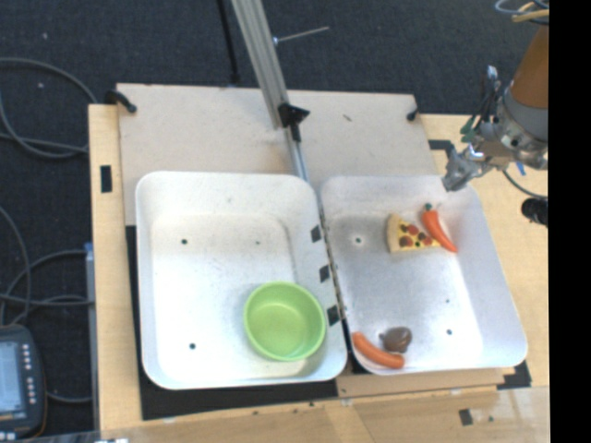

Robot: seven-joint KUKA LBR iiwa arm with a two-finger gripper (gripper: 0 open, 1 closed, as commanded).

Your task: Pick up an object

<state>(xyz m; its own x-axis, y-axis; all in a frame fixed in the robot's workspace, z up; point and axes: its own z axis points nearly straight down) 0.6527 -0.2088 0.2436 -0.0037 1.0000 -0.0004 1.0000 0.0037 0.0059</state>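
**Hovering at the right bin's far edge, nothing lifted yet**

Gripper (pixel 459 175) hangs over the right bin (pixel 480 275) rim; open or closed, cannot tell. Nearest candidates: carrot (pixel 440 230) touching pizza slice (pixel 410 234), just below the tool. Sausage (pixel 378 351) and brown lump (pixel 397 339) lie at the near edge. Green bowl (pixel 284 320) sits in the left bin (pixel 185 247). Approach step, by my reading; next comes a short descent onto the carrot.

I saw both white bins (pixel 231 192) as matt, speckled plastic. The green bowl (pixel 284 320) looked like smooth plastic with a slight sheen. The tabletop (pixel 106 247) read as pale wood, and the slanted rail (pixel 259 35) as ribbed, brushed metal. The end effector (pixel 459 172) looked metallic grey.
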